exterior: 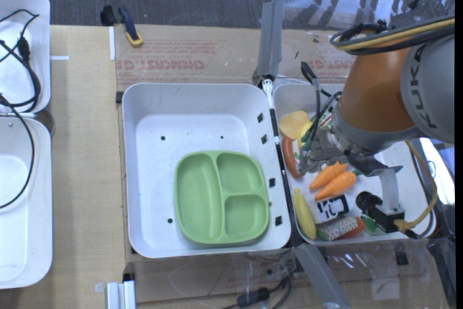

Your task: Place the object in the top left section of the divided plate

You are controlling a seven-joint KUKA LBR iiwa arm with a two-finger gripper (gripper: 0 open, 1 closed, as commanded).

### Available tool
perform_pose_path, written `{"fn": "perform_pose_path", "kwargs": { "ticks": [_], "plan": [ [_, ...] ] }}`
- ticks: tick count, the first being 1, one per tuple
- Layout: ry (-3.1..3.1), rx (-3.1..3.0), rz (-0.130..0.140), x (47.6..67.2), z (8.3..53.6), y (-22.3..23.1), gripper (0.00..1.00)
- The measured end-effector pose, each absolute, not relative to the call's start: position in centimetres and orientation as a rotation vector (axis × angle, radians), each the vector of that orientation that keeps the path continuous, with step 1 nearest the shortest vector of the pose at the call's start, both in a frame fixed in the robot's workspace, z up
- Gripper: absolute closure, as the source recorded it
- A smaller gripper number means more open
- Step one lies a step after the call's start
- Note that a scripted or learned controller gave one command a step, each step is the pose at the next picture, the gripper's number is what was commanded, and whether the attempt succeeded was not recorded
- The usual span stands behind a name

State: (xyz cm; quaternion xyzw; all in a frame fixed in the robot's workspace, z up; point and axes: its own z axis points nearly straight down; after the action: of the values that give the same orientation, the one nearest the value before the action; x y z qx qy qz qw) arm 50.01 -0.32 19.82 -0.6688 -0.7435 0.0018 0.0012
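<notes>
The robot's claw [317, 153] hung low over the right bin [418, 171], at its left half, tucked beneath the grey-and-orange arm [376, 94] that reached in from the right. Whether it was spread or pressed together could not be told from above, nor whether it touched anything.

Just below it lay two orange carrots [333, 180], side by side and pointing down-left. To their left a red curved piece [291, 157] ran along the bin wall, with a pale yellow item [292, 124] above it, partly under the arm. Lower down, a yellow banana-like piece [304, 214] lay against the left wall, beside a small black-and-white item [333, 208] and a reddish textured one [341, 229] near the front edge. Which of these was the object to be placed could not be told; all of them lay in the right bin, the carrots closest to the claw.

In the left bin [145, 155], touching the right one along a shared edge, sat the green divided plate [189, 222], toward the front right corner. It showed one long section on its left and two smaller ones on its right.

Both bins stood on a pale wooden surface [83, 155] covered behind them by brown sheeting with red print. A blue-and-yellow clamp [129, 27] lay at its far edge, and at far left stood two more white tubs [22, 221] with black cables [22, 58] looped over the upper one.
</notes>
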Motion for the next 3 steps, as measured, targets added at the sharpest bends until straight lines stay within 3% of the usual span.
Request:
{"fn": "perform_pose_path", "kwargs": {
  "ticks": [1,2,3],
  "plan": [
    [-2.527,-1.865,0.005,53.6,19.0,5.7,1.0],
    [-2.493,-1.913,0.003,50.7,30.7,-2.7,1.0],
    [-2.311,-2.124,0.006,47.7,19.0,2.1,1.0]
  ]
}}
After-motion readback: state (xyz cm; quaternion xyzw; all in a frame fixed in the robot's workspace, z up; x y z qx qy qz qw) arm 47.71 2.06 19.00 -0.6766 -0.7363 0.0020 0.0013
